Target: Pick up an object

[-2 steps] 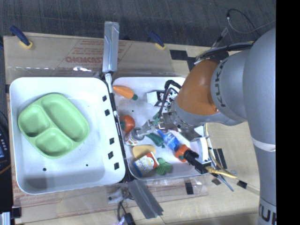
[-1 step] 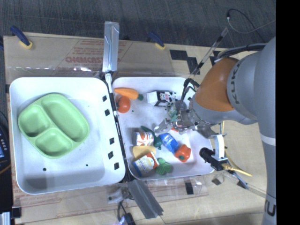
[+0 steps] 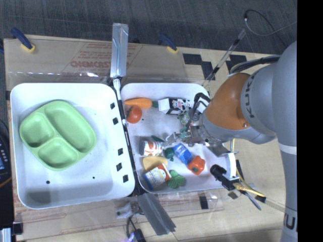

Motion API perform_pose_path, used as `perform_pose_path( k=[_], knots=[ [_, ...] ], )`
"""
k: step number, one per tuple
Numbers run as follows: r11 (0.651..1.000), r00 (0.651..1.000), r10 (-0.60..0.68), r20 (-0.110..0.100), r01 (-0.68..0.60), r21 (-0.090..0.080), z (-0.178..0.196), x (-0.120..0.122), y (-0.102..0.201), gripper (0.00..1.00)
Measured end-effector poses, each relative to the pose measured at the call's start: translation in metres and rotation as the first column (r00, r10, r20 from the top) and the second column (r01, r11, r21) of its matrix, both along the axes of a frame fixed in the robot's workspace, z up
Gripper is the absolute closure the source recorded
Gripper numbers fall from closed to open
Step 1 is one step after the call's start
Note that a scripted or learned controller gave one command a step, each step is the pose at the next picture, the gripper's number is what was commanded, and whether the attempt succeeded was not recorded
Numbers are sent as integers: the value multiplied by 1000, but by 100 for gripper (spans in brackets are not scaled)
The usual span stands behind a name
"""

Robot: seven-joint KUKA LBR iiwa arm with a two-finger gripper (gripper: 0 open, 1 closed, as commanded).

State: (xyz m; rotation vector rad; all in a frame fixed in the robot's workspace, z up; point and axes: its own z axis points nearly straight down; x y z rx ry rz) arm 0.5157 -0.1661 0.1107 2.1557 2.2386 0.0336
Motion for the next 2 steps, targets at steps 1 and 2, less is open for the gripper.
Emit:
perform_pose_path(
  k=[1,2],
  knots=[
    [1000,1000,5,-4,-5,-1,7,-1,0,100],
    [990,989,-142,-40,143,10,128,36,73,100]
  ],
)
